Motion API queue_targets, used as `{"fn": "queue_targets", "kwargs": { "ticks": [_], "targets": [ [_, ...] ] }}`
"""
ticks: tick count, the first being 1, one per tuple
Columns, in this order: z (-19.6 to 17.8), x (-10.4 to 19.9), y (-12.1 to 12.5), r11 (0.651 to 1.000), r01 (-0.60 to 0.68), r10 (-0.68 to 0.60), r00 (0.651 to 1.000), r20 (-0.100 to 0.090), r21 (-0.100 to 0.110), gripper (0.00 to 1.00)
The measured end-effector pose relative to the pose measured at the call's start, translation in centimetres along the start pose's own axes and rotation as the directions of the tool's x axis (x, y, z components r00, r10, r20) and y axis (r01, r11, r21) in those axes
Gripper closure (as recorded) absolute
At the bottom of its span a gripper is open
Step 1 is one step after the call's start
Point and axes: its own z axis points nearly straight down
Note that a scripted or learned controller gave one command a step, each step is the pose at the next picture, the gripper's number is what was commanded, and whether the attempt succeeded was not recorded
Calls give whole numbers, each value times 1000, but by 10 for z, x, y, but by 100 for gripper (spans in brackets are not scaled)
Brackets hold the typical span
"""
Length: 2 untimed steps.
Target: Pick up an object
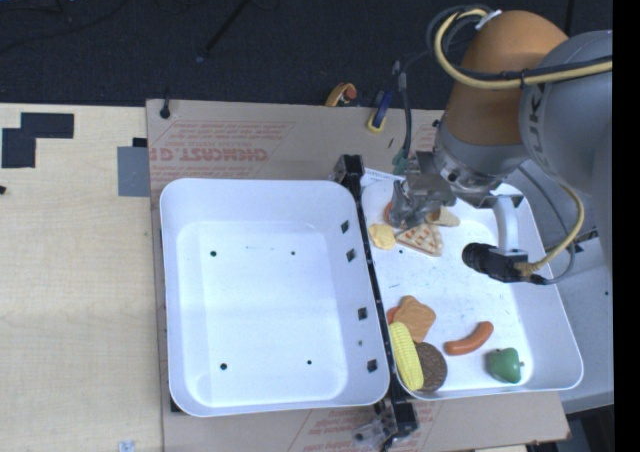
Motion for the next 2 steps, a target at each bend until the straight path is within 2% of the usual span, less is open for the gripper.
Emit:
{"fn": "queue_targets", "kwargs": {
  "ticks": [1, 2],
  "targets": [
    [-142, 69, 18, 1000, 4, -4, 1000, -1, -17, 100],
    [-216, 123, 23, 1000, 0, 0, 1000, 0, -7, 100]
  ]
}}
